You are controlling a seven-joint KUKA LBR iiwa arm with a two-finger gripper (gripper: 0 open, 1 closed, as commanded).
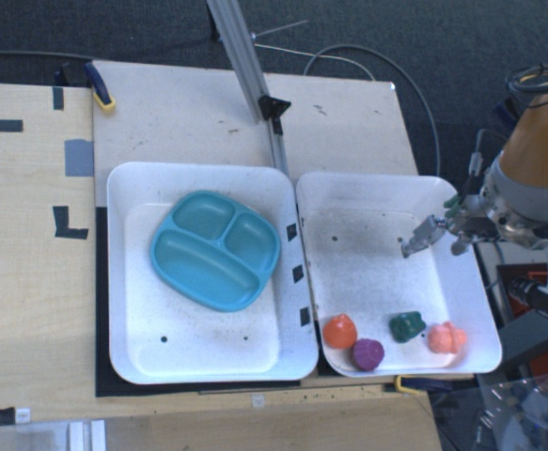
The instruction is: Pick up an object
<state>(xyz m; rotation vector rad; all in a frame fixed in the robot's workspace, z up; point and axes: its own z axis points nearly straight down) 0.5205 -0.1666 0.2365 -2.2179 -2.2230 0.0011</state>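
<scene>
pale wooden tabletop (29, 252) carries two bins; the tool (433, 236), fingers apart and holding nothing, hangs at centre right, well above four small toys (407, 326) crowding the right white bin's (367, 252) lower wall, risking a blocked, glancing grasp.

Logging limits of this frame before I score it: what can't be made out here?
- Gripper: small and blurred in the camera view; open or shut cannot be told.
- Arm: cut off by the right edge.
- Orange, purple, green and pink objects in the right bin: too small and blurred to identify.
- Blue divided plate: hides the left bin's floor beneath it.
</scene>
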